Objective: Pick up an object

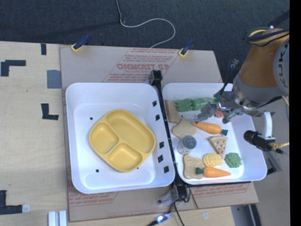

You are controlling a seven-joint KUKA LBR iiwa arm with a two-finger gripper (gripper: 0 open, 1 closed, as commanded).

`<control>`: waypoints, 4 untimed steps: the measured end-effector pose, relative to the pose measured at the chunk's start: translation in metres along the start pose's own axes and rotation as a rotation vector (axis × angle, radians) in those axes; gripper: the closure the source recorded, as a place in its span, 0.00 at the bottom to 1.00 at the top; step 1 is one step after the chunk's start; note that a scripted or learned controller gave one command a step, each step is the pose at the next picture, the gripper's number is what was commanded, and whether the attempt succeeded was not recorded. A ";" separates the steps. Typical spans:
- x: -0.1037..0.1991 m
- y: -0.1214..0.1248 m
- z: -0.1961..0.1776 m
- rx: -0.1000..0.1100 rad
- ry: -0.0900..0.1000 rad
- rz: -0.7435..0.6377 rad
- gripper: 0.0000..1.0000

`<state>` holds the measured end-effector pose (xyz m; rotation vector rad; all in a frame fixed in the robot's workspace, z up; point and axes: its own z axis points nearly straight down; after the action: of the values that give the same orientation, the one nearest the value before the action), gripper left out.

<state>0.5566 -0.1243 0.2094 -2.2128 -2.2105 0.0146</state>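
Left bin [75, 126]: shallow, white, glossy plastic, rounded corners; one in count, beside its twin.
Tray [122, 139]: one yellow plastic plate, rounded rectangle, three compartments, lying tilted in the left bin.
Right bin [256, 166]: same white plastic; full of toy food.
Carrots: two, orange, smooth, tapered; upper carrot [208, 127] just below the gripper, lower carrot [217, 172] near the front wall.
Bread slices: two, tan, matte; one [183, 127] mid-bin, one [191, 165] at the front.
Leafy greens [186, 104]: one long, bumpy green piece along the back wall.
Broccoli [233, 160]: one small, knobbly green floret, right of the corn.
Corn [212, 160]: one stubby yellow cob, ridged.
Pizza wedge [218, 144]: one, triangular, tan with red specks.
Round disc [189, 141]: one, grey, flat, possibly a lid or can top.
Cracker-like slab [171, 111]: one, brown, by the left wall.
Gripper [217, 111]: grey metal, two fingers spread apart, low over the back of the right bin, just above the upper carrot; nothing between the fingers.
Counter [28, 140]: pale wood grain, with a brown cardboard sheet [141, 67] under both bins.
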 end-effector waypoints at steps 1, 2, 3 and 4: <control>0.000 0.002 -0.006 -0.011 -0.002 -0.003 0.00; 0.004 0.005 0.041 -0.007 -0.002 -0.003 0.00; 0.008 0.008 0.106 -0.005 -0.002 -0.003 0.00; 0.008 0.008 0.126 -0.012 -0.003 -0.002 0.00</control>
<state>0.5628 -0.1155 0.0835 -2.2178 -2.2201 0.0052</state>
